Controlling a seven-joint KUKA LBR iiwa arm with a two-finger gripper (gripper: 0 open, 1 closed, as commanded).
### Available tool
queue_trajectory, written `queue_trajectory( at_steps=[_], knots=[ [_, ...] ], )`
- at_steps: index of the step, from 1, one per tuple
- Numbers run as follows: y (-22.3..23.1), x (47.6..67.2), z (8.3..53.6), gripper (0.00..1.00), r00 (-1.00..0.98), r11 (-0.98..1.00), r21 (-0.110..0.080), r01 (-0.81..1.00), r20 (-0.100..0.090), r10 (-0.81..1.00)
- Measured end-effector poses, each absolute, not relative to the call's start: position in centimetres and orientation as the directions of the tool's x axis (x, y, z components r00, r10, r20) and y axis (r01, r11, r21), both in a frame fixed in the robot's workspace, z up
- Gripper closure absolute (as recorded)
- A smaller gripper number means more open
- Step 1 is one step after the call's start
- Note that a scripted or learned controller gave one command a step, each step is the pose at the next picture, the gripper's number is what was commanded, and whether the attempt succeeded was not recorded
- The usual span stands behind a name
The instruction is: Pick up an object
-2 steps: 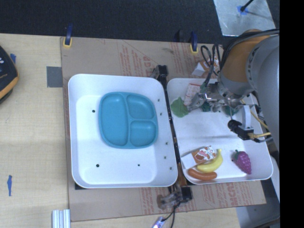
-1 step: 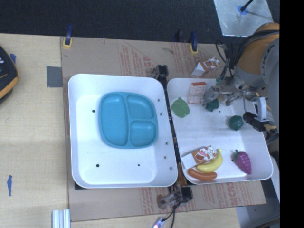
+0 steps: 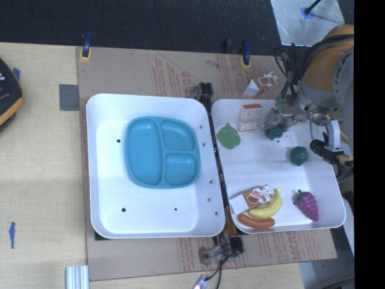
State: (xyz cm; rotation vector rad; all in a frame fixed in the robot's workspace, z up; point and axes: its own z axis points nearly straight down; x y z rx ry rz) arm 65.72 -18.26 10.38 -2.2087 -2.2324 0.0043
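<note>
Two white bins are seen side by side on the counter [image 3: 42, 179]. In the left bin [image 3: 102, 215] a blue divided plate [image 3: 162, 152] is laid flat near the middle. The right bin [image 3: 264, 167] carries several small things: a green leafy piece [image 3: 228, 135] near its left wall, a small red-and-white box [image 3: 248, 117] at the upper edge, a dark green round item [image 3: 298, 155] toward the right, a bunch of purple grapes [image 3: 307, 205] at the lower right, and, at the lower left, a banana [image 3: 267, 207], a sausage [image 3: 255, 222] and a printed packet [image 3: 257, 195] crowded together and touching. Another small packet [image 3: 262, 83] is left on the cardboard just outside the bin's upper edge. The arm [image 3: 328, 65] is reached in from the right, and the pincer [image 3: 275, 128] is placed low over the upper part of the right bin, beside the box. Something dark teal is seen at its tip, but whether the pincer is clenched, released or grasping cannot be told.
</note>
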Motion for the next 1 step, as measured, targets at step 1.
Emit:
queue_trajectory(
  at_steps=[1],
  knots=[
    [-12.68, 65.71, 19.18, 1.0, -0.005, 0.005, 0.0, 1.0, 0.001, 1.0]
  ],
)
